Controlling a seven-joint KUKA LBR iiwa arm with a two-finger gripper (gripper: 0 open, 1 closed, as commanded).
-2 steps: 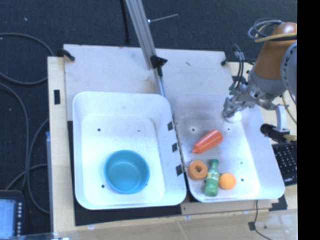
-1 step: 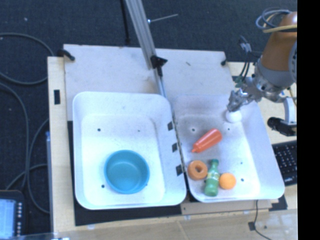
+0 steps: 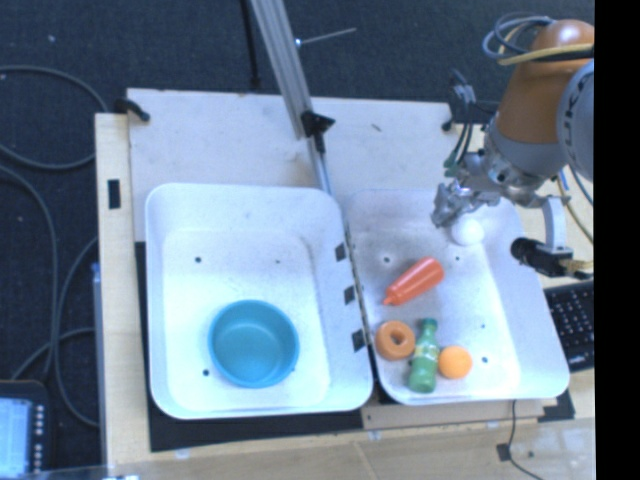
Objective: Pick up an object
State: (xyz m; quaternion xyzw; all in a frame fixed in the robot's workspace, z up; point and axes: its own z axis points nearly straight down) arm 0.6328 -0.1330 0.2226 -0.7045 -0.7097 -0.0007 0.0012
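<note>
White bins (image 3: 180,228) (dark carpet (image 3: 120,28) around)

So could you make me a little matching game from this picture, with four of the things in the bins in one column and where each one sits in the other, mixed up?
Things:
1. blue bowl
2. toy carrot
3. white ball
4. green bottle

Places:
A. right under the gripper, at the far end of the right bin
B. alone in the left bin
C. between the orange ring and the orange ball
D. middle of the right bin, lying at a slant

Pairs: 1-B, 2-D, 3-A, 4-C
</note>
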